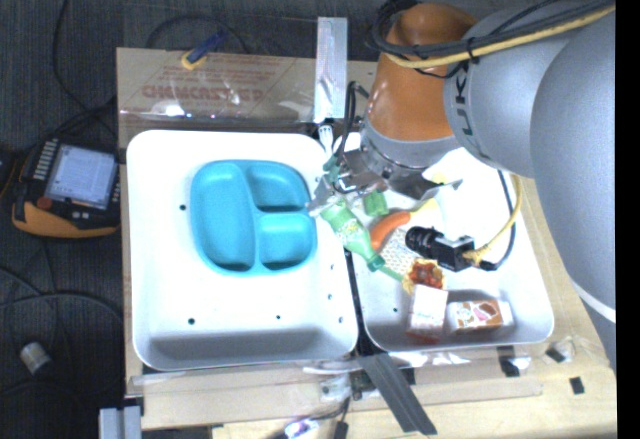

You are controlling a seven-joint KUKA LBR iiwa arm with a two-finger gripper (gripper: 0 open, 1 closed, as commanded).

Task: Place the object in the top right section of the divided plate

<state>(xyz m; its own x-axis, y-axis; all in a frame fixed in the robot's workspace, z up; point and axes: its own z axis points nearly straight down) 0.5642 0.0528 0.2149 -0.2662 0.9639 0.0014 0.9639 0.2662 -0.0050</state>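
The claw (338, 189) hangs over the seam between the two bins, at the inner edge of the right bin (520, 322). Whether it is spread or pressed together cannot be told from this angle. A green packet (347, 222) lies directly below the claw, at the shared bin walls, close enough to touch it; a grip on it cannot be confirmed. An orange carrot (392, 224) lies just right of the packet, below the claw. Further down and to the right of the claw lie a red-brown item (425, 274), a white box (428, 309) and a printed carton (478, 312) beside it. The blue plate (225, 217) sits in the left bin (200, 327), just left of the claw. Its top right section (275, 184) is the part nearest the claw and holds nothing.
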